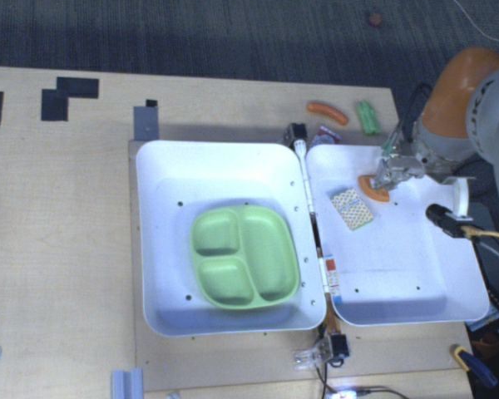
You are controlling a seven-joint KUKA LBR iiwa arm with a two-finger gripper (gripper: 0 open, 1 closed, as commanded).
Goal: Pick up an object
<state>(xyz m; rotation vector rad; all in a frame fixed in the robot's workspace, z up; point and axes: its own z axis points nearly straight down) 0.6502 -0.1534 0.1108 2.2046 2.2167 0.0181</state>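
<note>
In the right bin an orange curved piece lies near the far wall, and a small checkered white packet lies just left of it. My gripper hangs right above the orange piece, at its right end, reaching in from the right. The arm's grey wrist and orange band stand behind it. Whether the fingers touch the orange piece is unclear from this angle.
The left bin holds a green divided plate. Outside the bins, on the bench behind the right bin, lie an orange sausage shape and a green object. Cables run along the right bin's right side.
</note>
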